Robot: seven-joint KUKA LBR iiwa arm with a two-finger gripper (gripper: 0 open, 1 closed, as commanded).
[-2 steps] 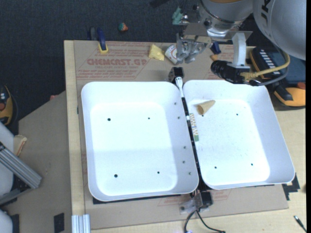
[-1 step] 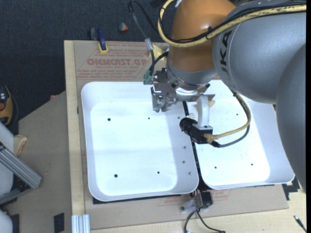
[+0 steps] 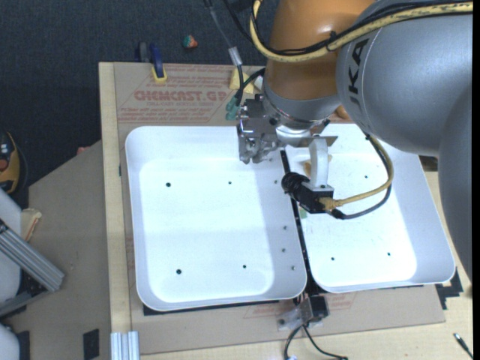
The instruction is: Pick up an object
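Observation:
Two shallow white bins lie side by side on a brown board. The left bin (image 3: 202, 231) has a bare white floor with a few small black dots. My gripper (image 3: 286, 160) hangs low over the dividing rims at the back of the bins, below the orange band (image 3: 315, 28) of the arm. A black fitting with a yellow cable (image 3: 309, 193) sits just in front of it. The grey arm covers the back and right side of the right bin (image 3: 367, 238). I see no object between the gripper's parts from this angle.
A blue clamp (image 3: 157, 62) sits on the board's back edge. A small orange and green thing (image 3: 190, 42) lies on the dark floor behind. An aluminium bar (image 3: 30, 257) stands at the left, and cables (image 3: 307, 313) trail at the front edge.

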